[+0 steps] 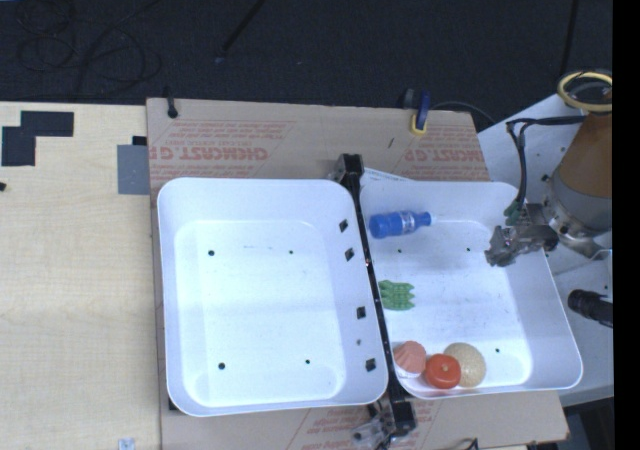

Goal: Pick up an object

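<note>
In the right bin (545,323) a blue bottle (398,224) lies on its side near the far left corner. A small green object (396,295) rests by the left wall. At the near edge sit a pinkish piece (409,356), a red tomato-like object (442,371) and a beige round object (467,362), close together. My gripper (503,248) hangs over the bin's right side, well apart from all of them, with nothing visible between its fingers.
The left bin (175,238) sits beside the right one, with a black divider (365,268) and clips between them. Cardboard (260,143) lies under both bins. Cables and the arm's base (585,188) crowd the right edge.
</note>
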`<move>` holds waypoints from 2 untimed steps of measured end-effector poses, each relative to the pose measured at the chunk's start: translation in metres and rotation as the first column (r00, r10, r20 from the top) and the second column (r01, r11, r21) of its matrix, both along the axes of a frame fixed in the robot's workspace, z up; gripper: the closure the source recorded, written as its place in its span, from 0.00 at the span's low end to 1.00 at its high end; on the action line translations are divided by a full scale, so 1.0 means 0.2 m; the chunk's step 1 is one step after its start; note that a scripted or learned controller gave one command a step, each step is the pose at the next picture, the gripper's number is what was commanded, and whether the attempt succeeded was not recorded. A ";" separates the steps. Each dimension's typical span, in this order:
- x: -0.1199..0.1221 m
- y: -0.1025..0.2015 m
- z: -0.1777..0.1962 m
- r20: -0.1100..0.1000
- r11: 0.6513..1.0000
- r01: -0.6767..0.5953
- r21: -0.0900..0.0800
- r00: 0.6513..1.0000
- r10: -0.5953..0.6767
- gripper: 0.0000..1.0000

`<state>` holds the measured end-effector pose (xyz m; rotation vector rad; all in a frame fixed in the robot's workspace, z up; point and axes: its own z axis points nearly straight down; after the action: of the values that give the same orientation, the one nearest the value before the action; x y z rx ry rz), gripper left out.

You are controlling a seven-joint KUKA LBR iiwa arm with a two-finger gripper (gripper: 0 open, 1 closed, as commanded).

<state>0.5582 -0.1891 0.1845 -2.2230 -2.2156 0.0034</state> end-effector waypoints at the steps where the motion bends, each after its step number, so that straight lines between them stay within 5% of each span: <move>1: -0.15 -0.13 0.48 0.008 1.000 -0.001 -0.004 1.000 0.001 1.00; 2: -0.25 -0.13 0.92 0.011 1.000 -0.004 -0.004 1.000 0.005 1.00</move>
<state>0.5079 -0.2144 0.3688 -2.2255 -2.2282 -0.0047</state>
